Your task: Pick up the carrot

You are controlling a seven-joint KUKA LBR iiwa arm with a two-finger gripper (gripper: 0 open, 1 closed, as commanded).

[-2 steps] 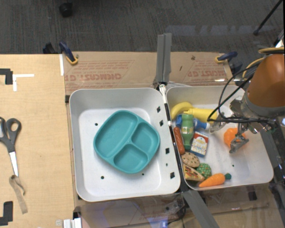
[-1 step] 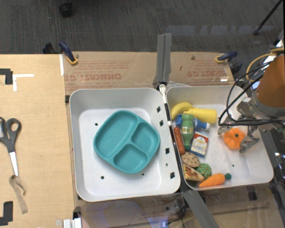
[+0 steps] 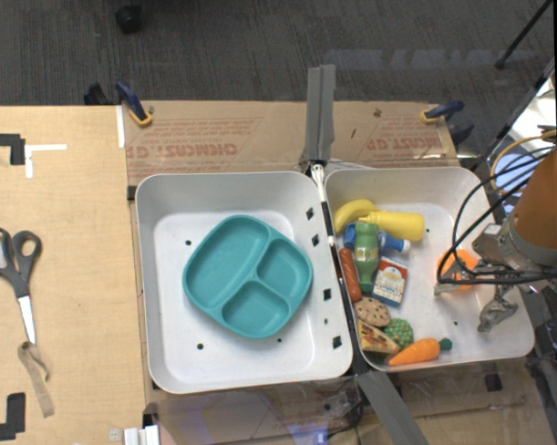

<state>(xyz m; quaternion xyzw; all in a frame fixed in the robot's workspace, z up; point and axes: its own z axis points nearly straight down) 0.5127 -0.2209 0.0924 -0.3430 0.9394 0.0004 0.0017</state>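
Note:
The carrot (image 3: 415, 352), orange with a green top at its right end, lies flat at the front edge of the right bin (image 3: 460, 188). My gripper (image 3: 464, 307) hangs over the right part of that bin, up and to the right of the carrot and apart from it. It is open, and nothing sits between its fingers. A small orange object (image 3: 456, 259) lies just behind the gripper.
A toy pile fills the right bin's left side: banana (image 3: 351, 212), yellow bottle (image 3: 399, 225), green bottle (image 3: 366, 246), hot dog (image 3: 351, 274), small box (image 3: 390, 282), cookie (image 3: 373, 311). A teal divided plate (image 3: 248, 275) lies in the left bin. Scissors (image 3: 15, 263) rest on the bench at far left.

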